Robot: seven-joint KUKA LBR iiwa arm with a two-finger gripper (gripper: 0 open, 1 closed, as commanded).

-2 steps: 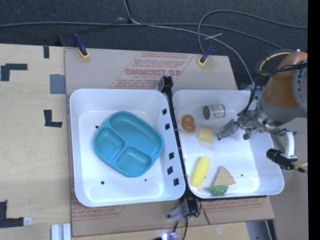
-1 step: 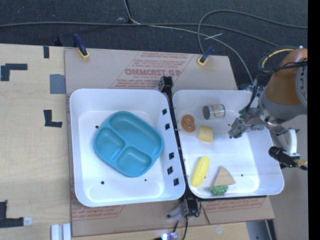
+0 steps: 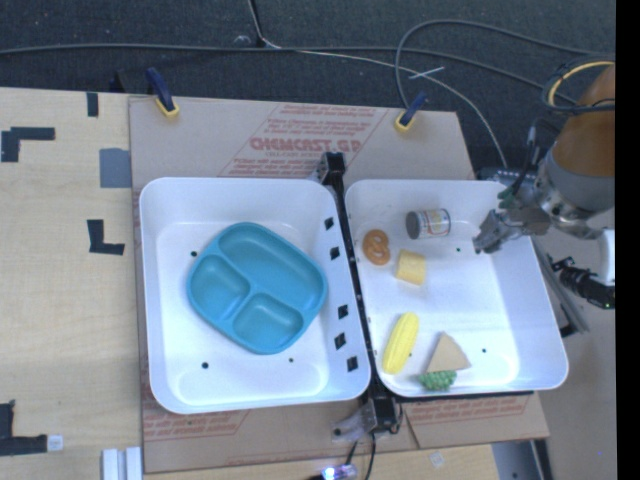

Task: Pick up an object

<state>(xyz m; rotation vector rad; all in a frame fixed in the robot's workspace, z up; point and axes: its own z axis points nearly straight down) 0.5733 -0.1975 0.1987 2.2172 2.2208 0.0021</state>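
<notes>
Grey arm: it comes in from the right, an orange band above the wrist, and ends over the right rim of the right bin point(image 3: 520, 298).
Tool point(image 3: 492, 236): dark and small in this view, it hangs at the upper right corner of the right bin, its tip just inside the rim. How far it is open I cannot tell, and nothing shows between its tips.
Small can point(image 3: 428, 224): lying on its side on the bin floor, near the tool, to its left and apart from it.
Orange round piece point(image 3: 376, 247): left of the can, close to the divider between the bins.
Yellow block point(image 3: 411, 267): just below and right of the orange round piece, near it but apart.
Corn cob point(image 3: 401, 343): yellow, lying lengthwise in the lower part of the right bin, near its left wall.
Tan wedge point(image 3: 449, 352): just right of the corn cob, with a small green piece point(image 3: 437, 379) touching its lower edge, by the front wall.
Left bin point(image 3: 160, 298): holds a blue divided plate point(image 3: 257, 286), turned at an angle, three compartments facing up.
Desk point(image 3: 60, 298): pale wood with dark tape marks; a cardboard sheet point(image 3: 300, 138) under both bins is held by two clamps at its far edge.
Cables: thin wires loop over the dark floor beyond the desk.
</notes>
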